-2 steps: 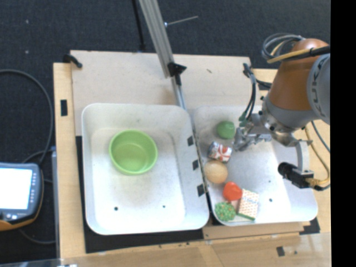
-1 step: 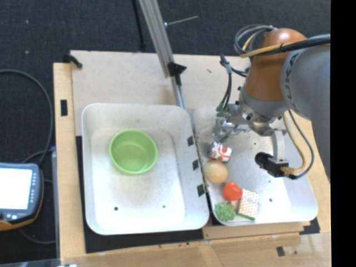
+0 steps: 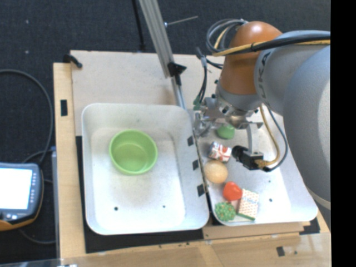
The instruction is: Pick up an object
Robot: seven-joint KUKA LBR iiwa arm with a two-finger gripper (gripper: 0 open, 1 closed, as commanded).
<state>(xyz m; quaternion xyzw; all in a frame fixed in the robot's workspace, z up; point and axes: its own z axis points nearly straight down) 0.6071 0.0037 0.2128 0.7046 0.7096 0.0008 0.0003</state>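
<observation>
Small green ball [image 3: 226, 131], round and plain, in the right bin [image 3: 289, 196] beneath the gripper [image 3: 214, 121]; arm bent over it from the right. Finger state cannot be told.

The grey arm [image 3: 300, 93] reaches in from the right, its orange band [image 3: 245, 60] above the wrist. The gripper [image 3: 214, 121] points downward beneath it.

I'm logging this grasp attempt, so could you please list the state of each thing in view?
green bowl: upright in the left bin
beige ball: lying in the right bin
orange-red piece: lying beside the patterned card
small green piece: lying under the gripper
gripper: low over the right bin
</observation>
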